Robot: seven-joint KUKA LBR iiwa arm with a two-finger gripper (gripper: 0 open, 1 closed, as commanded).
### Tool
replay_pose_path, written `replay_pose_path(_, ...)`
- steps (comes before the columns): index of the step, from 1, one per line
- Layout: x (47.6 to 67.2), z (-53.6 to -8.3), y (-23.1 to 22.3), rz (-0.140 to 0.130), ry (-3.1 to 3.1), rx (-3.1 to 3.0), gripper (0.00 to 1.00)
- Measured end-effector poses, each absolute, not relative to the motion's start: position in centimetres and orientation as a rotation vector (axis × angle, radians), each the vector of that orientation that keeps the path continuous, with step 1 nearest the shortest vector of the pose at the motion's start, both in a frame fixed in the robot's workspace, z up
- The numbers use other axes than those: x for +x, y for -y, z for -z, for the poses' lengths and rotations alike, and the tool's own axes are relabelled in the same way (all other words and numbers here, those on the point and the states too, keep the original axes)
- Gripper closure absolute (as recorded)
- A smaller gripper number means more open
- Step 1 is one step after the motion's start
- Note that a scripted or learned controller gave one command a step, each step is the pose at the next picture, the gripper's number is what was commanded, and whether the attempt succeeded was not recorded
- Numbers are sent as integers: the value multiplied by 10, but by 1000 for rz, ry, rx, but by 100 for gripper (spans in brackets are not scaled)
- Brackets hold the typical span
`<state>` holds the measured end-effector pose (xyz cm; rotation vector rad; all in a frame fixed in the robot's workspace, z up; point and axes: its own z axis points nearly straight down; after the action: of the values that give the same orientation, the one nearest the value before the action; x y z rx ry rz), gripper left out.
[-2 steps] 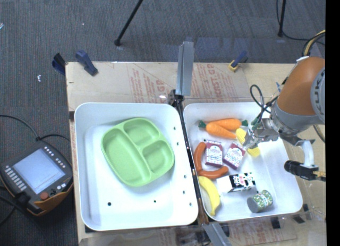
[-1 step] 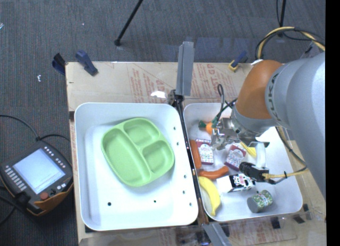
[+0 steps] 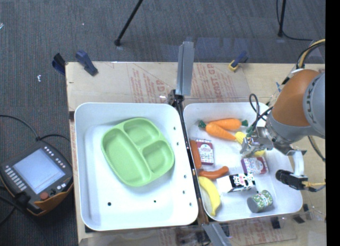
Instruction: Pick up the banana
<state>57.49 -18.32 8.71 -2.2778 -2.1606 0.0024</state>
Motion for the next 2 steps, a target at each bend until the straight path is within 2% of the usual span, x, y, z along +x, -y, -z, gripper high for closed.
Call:
replay_pose_path(1, 532, -87, 211, -2, 2099, -2333, 100)
replay_pose_path(2, 594, -86, 136, -4, 1896, -2498, 100)
